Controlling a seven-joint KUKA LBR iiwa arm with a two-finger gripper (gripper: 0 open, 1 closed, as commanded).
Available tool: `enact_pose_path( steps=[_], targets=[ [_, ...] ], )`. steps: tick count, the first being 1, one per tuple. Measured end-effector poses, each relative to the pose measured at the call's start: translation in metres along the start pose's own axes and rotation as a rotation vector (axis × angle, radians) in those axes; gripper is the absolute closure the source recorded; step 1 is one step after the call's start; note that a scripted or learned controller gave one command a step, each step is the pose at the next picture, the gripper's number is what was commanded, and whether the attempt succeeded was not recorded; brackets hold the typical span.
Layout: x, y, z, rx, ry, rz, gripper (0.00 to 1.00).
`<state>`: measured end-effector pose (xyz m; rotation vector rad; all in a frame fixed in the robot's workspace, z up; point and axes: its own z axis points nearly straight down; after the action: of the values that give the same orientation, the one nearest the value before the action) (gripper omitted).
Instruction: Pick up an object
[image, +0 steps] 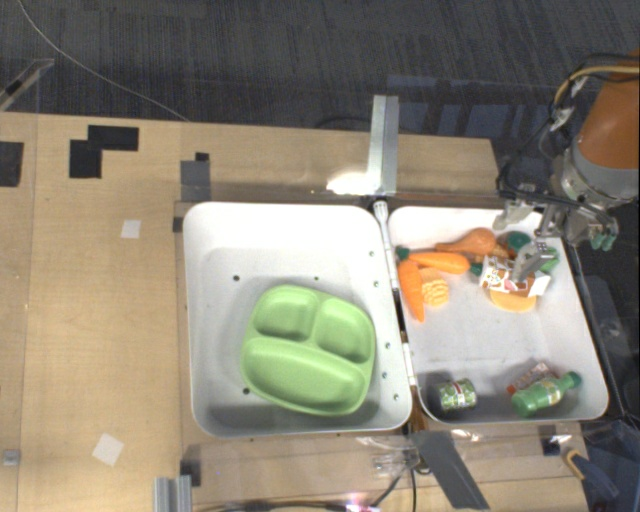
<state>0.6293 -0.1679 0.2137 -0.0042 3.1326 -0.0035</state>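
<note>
So the stuff to grab is all in the right bin. Up at its 12 o'clock end there's a pile: an orange carrot, another orange ridged piece just below it, a tan drumstick-looking thing, and a white-and-orange packet over toward 2 o'clock. Down at 6 o'clock sit a small green can and a green bottle lying on its side, a bit apart from each other.

The gripper hangs right over the packet, coming in from 3 o'clock under the orange band. Honestly can't tell if the claw is spread or pinching anything, too small and cluttered.

Left bin has a green divided tray, tilted a little.
</note>
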Motion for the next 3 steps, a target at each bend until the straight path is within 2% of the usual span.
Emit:
enact_pose_path(
  steps=[1,2,3],
  targets=[
    [-0.011,-0.011,0.121,-0.004,0.006,-0.137,0.00],
    [-0.012,0.022,0.126,-0.002,-0.003,-0.366,0.00],
    [-0.018,0.023,0.109,0.004,-0.021,-0.371,1.00]
  ],
)
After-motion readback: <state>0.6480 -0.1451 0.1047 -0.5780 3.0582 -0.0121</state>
